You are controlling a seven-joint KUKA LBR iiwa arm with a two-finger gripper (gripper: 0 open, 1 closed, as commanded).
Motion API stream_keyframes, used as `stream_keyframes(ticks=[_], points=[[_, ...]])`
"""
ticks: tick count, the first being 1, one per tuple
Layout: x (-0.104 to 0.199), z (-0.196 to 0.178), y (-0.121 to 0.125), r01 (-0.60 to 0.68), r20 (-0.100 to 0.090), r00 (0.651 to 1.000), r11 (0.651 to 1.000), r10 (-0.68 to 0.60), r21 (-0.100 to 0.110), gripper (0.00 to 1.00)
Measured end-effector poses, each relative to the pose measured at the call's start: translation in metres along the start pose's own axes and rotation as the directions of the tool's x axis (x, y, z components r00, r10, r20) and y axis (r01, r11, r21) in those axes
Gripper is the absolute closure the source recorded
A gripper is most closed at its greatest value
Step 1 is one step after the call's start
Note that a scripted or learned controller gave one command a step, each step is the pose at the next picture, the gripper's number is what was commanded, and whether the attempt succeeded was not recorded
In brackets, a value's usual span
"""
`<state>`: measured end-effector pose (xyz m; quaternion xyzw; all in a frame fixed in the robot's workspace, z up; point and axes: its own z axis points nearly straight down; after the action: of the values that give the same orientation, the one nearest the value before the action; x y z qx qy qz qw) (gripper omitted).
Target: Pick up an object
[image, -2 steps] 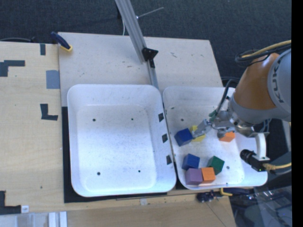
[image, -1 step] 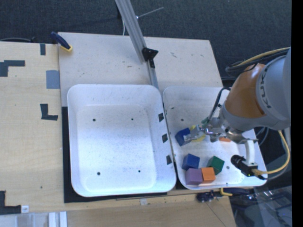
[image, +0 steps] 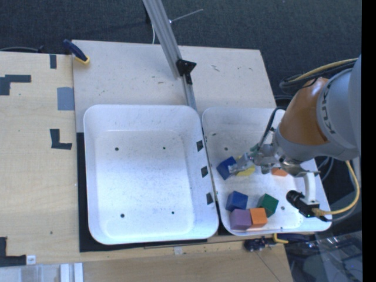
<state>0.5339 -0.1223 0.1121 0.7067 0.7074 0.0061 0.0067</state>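
Observation:
My gripper [image: 249, 160] reaches into the right bin [image: 235, 119] from the right, low over its middle. Its tips are beside a yellow piece [image: 246, 171] and a blue block [image: 225, 168] that lies just to the left. Nearer the front of the same bin sit another blue block [image: 237, 200], a purple block [image: 239, 218], an orange block [image: 258, 217] and a green block [image: 269, 204]. A small orange item [image: 279, 172] peeks out under the wrist. Nothing is clearly between the fingers.
The left bin [image: 94, 134] stands beside the right one, sharing a raised middle rim. A slanted metal rail [image: 165, 34] runs from the top down to the bins' junction. Cables and a black fitting [image: 301, 203] sit at the right bin's front right corner.

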Motion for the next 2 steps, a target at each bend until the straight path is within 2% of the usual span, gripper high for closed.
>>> stream_keyframes(ticks=[1, 2], points=[[0.001, -0.008, 0.001, 0.001, -0.002, 1.0, 1.0, -0.001, 0.001, 1.0], [0.007, -0.052, -0.001, 0.001, 0.0, 1.0, 1.0, -0.001, 0.016, 1.0]])
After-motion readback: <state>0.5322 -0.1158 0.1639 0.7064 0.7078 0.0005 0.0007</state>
